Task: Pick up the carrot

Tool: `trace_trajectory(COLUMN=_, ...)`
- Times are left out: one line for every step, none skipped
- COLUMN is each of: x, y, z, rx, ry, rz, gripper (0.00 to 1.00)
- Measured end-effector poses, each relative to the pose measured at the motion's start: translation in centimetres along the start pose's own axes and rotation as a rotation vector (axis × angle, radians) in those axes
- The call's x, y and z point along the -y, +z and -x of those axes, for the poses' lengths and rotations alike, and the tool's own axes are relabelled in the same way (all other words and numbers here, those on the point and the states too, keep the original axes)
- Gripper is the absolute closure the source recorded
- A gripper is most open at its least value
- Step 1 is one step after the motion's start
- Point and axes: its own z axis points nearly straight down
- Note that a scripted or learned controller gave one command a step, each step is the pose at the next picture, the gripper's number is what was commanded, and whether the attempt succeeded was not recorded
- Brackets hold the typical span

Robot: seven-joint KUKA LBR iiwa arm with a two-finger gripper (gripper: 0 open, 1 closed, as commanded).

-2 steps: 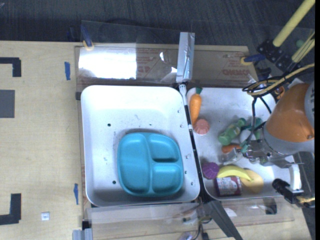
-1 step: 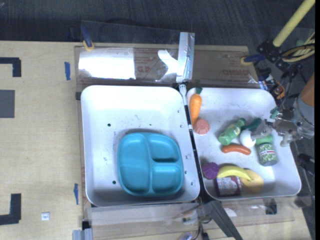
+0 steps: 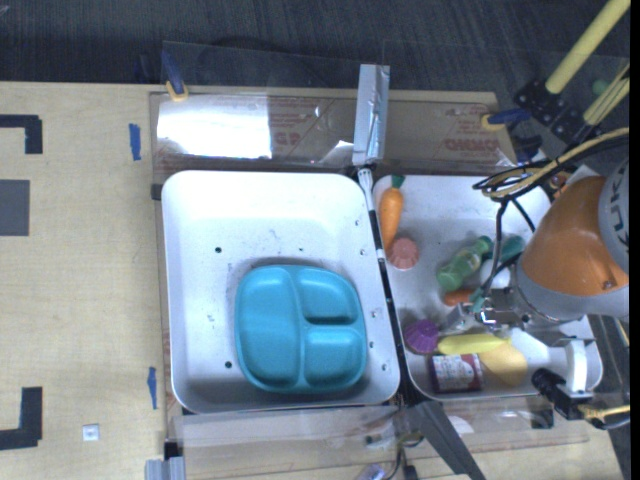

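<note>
Red printing runs across the cardboard strip behind the two bins, in a block at its left and another at its right end, but the letters are too small and blurred to read. A small can lying at the near edge of the right bin carries a red and white label; no word on it can be made out. Nothing else bears legible text, numbers or signs.

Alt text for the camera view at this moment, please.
A carrot lies at the far left corner of the right bin, apart from the grey-and-orange arm over that bin's right side. A blue divided plate sits in the left bin.
</note>
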Motion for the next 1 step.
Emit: trace_trajectory(x=-5.90, y=-14.22, z=-1.09, rx=0.000, ry=0.269, rz=-0.001, gripper=0.00)
